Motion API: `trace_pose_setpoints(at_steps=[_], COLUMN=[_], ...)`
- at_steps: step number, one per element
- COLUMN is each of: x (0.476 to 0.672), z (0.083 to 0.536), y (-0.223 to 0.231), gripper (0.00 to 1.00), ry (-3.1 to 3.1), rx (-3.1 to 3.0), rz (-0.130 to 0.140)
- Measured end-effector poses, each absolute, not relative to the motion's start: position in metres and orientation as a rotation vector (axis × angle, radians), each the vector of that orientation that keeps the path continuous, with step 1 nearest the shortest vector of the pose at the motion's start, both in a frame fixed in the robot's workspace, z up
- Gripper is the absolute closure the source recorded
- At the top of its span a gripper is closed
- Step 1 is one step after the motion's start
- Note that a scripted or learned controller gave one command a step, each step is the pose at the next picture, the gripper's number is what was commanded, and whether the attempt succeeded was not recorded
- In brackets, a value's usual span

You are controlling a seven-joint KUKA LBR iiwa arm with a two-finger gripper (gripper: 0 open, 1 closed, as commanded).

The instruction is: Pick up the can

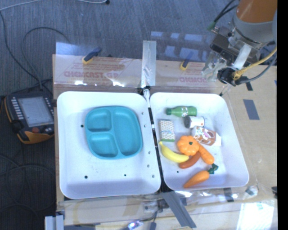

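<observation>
Up at the far right corner: the arm (254, 13), grey with its orange band showing at the top edge, hangs beyond the back rim of the right bin.
Gripper: the gripper (215, 65) sits above the bench behind the right bin's far right corner, well apart from everything in the bin; from this angle I cannot tell how its jaws stand.
Can: the can (194, 121) lies on its side in the right bin, toward the back, its dark end facing left.
Can's neighbours: a green bottle (181, 111) lies just behind it, and a red and white packet (207, 136) lies just in front of it.
Right bin: the right bin (231, 130) also holds a small checked box (167, 130) by its left wall, a banana (172, 154), a small orange pumpkin (187, 145), a reddish sausage-like piece (189, 161) and two carrots, one carrot (206, 155) touching the pumpkin and another carrot (198, 178) nearer the front.
Left bin: the left bin (72, 152) bears a blue divided plate (113, 131) lying flat near its middle.
Bench edge: a yellow clamp (91, 55) and a second yellow clamp (184, 65) sit on the board behind the bins.
Floor at left: a handheld control pendant (29, 114) rests on the carpet beside the left bin, with cables trailing round it.
</observation>
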State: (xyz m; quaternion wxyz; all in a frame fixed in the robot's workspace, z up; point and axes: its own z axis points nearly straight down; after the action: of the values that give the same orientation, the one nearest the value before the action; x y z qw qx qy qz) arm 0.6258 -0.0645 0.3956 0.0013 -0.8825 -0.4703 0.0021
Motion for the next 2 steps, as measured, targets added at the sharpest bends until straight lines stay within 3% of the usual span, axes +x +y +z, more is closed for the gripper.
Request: trace_pose_setpoints(at_steps=[1,2], x=[0.6558,0.656], z=[0.433,0.4414], y=[-0.0276,-0.0262], gripper=[1.0,1.0], ry=[-0.794,-0.811], rx=[-3.04,-3.038], rz=[0.006,0.013])
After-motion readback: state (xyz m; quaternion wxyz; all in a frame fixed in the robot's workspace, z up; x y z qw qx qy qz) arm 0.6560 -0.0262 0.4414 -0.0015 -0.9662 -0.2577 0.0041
